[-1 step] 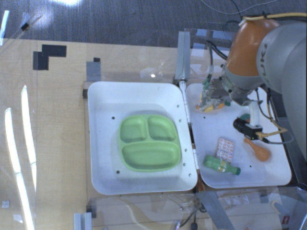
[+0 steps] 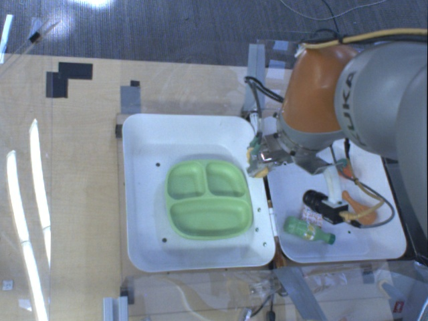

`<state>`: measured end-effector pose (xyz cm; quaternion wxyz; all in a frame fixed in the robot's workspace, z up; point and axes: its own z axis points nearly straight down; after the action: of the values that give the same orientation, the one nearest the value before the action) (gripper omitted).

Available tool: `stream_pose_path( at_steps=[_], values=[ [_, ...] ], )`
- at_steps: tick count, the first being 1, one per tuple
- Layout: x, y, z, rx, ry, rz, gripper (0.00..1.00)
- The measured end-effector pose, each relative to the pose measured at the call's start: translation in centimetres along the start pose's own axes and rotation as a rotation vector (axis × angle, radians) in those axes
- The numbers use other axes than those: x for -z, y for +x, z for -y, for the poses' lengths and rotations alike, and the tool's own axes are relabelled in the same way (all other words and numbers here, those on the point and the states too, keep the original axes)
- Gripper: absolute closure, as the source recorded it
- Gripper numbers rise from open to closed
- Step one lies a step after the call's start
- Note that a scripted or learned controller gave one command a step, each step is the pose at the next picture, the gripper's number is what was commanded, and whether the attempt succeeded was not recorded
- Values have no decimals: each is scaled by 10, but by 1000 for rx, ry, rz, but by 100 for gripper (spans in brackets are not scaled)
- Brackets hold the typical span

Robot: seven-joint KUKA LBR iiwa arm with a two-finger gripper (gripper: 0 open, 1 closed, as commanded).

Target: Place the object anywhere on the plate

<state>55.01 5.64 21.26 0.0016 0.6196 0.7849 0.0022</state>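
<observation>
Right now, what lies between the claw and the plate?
Between claw and plate, only bare left bin floor, per the camera view.

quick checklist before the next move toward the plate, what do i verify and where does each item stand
1. Plate lies flat in the left bin: ok.
2. Gripper above the plate: not ok. It hangs over the seam between the bins, just off the plate's right rim.
3. Object secured in the gripper: cannot tell.
4. Nothing stands between gripper and plate: ok.
5. Green bottle lies on its side in the right bin, away from the path to the plate: ok.
</observation>
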Motion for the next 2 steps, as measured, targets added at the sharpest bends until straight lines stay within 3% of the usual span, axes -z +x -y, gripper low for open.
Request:
stream_pose_path(
  at_steps=[1,2],
  values=[
    [0,0,0,-1,0,0,0],
    [11,0,-2,2,-5,0,100]
  ],
)
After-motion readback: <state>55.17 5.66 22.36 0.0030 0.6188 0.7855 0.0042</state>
